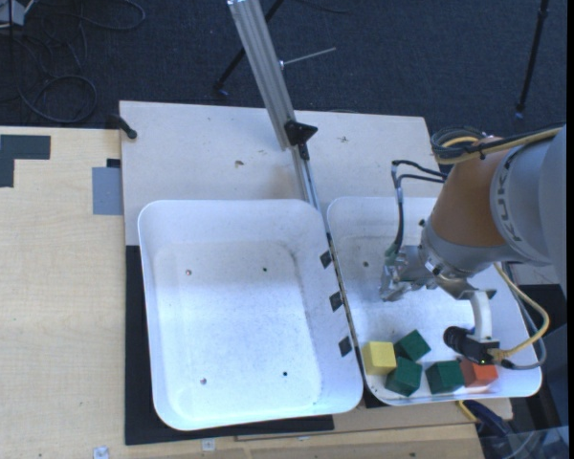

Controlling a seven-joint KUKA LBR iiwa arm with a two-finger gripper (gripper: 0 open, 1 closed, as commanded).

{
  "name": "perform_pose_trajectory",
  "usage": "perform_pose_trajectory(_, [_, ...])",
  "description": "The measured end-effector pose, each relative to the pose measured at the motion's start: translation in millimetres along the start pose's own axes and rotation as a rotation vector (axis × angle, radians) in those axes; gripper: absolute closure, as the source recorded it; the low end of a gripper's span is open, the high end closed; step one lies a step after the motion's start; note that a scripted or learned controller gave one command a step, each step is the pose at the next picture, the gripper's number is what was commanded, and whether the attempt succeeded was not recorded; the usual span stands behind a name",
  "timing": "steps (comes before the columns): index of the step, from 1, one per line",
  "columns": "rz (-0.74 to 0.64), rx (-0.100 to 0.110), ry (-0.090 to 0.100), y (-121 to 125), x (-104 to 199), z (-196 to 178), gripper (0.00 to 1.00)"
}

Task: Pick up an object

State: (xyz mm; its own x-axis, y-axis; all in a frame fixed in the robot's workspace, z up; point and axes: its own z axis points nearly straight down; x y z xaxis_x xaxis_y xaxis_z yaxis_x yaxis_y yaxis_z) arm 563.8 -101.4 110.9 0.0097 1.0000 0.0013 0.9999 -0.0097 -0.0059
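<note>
Five blocks (pixel 423 361) (three green) cluster in the right bin (pixel 364 228).

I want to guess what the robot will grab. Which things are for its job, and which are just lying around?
For the job:
pincer
yellow block
green blocks
orange block
right bin

Just lying about:
left bin
metal rail
cables on the floor

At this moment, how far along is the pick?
Done: the arm has reached into the right bin, with the gripper above its bare floor. In hand: nothing visible between the fingers. Left: the grasp itself; the yellow block, three green blocks and the orange block lie clustered at the bin's near end.
</note>
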Motion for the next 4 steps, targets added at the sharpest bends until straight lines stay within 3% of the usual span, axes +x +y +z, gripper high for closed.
perform_pose_trajectory(1, [-0.008,-0.011,0.001,-35,-22,18,1.00])
perform_pose_trajectory(2, [-0.006,-0.010,0.001,-35,-22,18,0.00])
perform_pose_trajectory(3, [-0.012,-0.010,-0.001,-27,2,-74,0.00])
perform_pose_trajectory(4, [-0.016,-0.002,0.003,-46,78,-79,0.00])
